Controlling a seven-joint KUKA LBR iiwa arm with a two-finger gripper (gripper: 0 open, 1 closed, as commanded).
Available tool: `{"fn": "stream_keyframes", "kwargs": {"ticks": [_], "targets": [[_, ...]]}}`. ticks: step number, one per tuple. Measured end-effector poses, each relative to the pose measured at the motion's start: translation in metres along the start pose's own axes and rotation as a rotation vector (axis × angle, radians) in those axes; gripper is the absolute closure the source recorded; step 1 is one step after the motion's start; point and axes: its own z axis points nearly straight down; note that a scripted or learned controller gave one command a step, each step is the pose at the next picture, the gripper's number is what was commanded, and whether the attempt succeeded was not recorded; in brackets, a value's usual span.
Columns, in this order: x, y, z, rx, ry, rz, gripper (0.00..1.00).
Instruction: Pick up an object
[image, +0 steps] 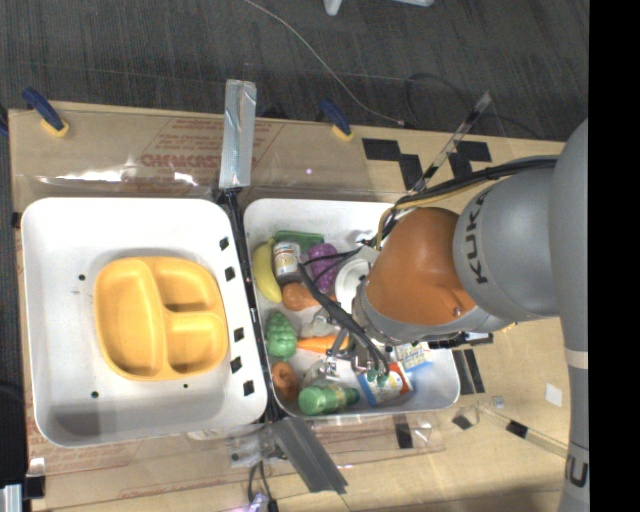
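Over the right shallow white plastic bin (440, 392) the grey arm with its orange band (425, 270) is hung low, covering most of the bin's right half. The left white bin (50, 300) is taken up by a yellow three-compartment plastic tray (160, 315), well apart from the arm.

The hand (352, 358) is seen at the lower middle of the right bin, buried in clutter; whether it is open or closed cannot be told, and nothing is seen held in it.

Candidate objects are packed along the bin's left side: yellow banana-shaped toy (265, 275), green bumpy vegetable toy (280, 337), green bottle lying flat (325, 400), small can with a label (287, 260), purple grape-like toy (322, 262), orange carrot-shaped piece (318, 344) just beside the hand.

Judgement: the carrot piece or green bottle is best targeted, being nearest. A straight vertical descent is advised, with closure across the narrow axis.

Room is tight: the bin's front wall lies just below the bottle, the divider between bins is close on the left, and neighbours are touching. A vertical lift is preferred before any sideways travel.
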Motion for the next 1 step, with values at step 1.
{"fn": "stream_keyframes", "kwargs": {"ticks": [1], "targets": [[-0.0441, -0.0016, 0.0041, 0.0, 0.016, -0.146, 0.0]]}}
